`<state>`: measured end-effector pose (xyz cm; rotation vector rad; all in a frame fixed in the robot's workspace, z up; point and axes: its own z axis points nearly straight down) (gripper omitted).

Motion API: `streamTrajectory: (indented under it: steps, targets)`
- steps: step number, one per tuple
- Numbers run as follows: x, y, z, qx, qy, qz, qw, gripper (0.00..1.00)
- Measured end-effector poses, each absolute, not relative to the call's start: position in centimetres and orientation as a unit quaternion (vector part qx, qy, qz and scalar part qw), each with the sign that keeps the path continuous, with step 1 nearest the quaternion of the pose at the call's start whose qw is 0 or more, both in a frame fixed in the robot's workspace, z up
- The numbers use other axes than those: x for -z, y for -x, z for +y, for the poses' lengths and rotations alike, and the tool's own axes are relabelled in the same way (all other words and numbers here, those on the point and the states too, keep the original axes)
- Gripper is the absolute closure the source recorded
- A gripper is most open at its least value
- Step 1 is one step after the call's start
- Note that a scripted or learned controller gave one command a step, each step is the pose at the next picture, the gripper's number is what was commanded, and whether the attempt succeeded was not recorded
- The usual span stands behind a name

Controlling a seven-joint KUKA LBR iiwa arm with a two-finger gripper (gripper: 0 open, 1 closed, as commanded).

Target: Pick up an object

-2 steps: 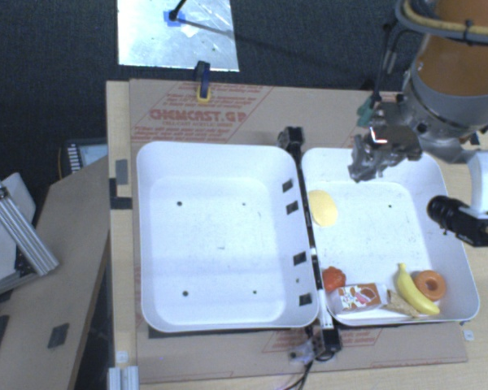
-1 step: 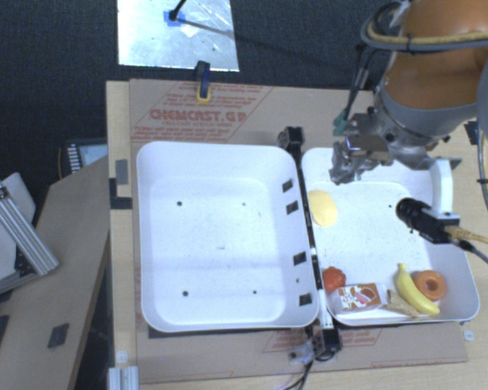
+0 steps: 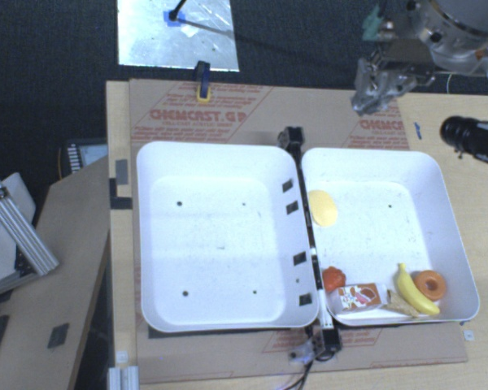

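The gripper (image 3: pixel 372 97) is hanging above the bench beyond the far rim of the right bin (image 3: pixel 439 187), well apart from everything in it; whether it is open or closed cannot be told. The left bin (image 3: pixel 150 177) is sitting just beside the right one. In the right bin, a banana (image 3: pixel 413 291) is lying at the near edge, touching an orange ring (image 3: pixel 430 283). A pale yellow disc (image 3: pixel 323 208) is resting near the divider. A small packet (image 3: pixel 359 296) and a red piece (image 3: pixel 333 279) are sitting in the near left corner.
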<state>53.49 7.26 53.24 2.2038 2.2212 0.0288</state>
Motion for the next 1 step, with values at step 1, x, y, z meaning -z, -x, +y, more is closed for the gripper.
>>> streamTrajectory:
  steps: [1]
  targets:
    - [-40.25,-52.56,5.11,0.0041,-0.708,0.707,-0.003,1.0]
